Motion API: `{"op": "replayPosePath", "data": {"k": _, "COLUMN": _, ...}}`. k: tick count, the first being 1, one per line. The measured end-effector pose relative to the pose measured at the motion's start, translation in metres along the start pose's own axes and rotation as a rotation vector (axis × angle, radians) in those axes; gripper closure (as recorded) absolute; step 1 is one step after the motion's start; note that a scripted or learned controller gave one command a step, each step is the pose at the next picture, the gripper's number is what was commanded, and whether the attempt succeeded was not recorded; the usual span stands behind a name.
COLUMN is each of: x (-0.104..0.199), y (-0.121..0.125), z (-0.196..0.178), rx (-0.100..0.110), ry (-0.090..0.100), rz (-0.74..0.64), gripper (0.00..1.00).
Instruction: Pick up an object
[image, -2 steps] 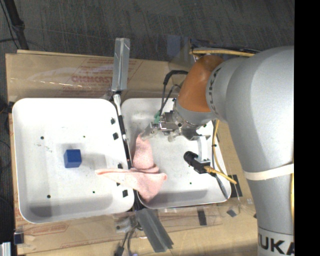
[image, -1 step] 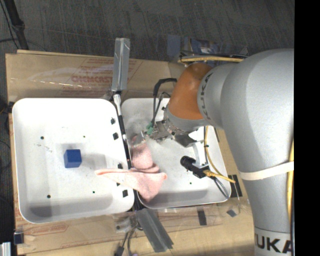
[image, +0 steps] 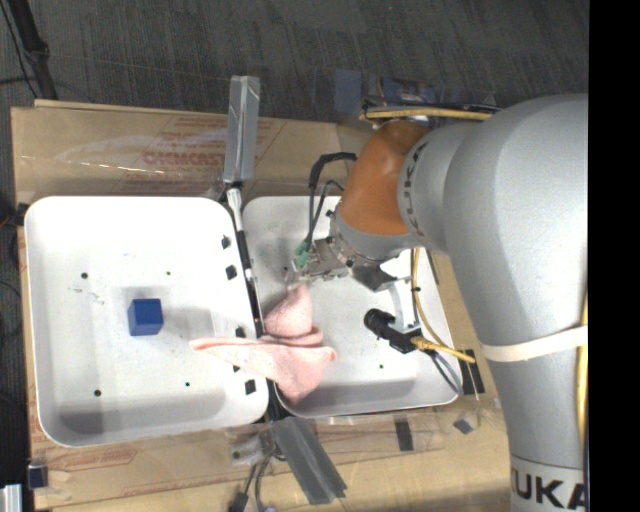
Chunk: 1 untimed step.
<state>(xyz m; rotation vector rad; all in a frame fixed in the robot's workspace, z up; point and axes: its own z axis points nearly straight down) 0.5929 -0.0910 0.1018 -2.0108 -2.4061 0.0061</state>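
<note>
1. Two-finger claw: hangs low inside the shallow white plastic right bin, toward its far view-left part, under the grey arm with orange band.
2. Claw state: cannot tell, apart or together; tip too small and shadowed.
3. Crumpled pink fabric cloth: just below the claw and slightly view-left of it, on the near side. Peaks up right at the claw tip; touching or just short of it, cannot tell. Gripped or not, cannot tell either.
4. Same cloth: drapes across the meeting rims of the two bins. Bulk lies in the right bin, with one thin flap reaching view-left from under the claw into the shallow white plastic left bin.
5. Small blue cube: well apart from the claw, far to its view-left, flat on the left bin floor, near the flap's end but not touching it.
6. Brown cardboard sheet: under both bins, showing beyond and view-left of the claw.
</note>
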Motion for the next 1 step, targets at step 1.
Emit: {"op": "replayPosePath", "data": {"k": 1, "x": 0.0404, "y": 0.0551, "z": -0.091, "rx": -0.005, "ry": -0.001, "rz": 0.085, "gripper": 1.0}}
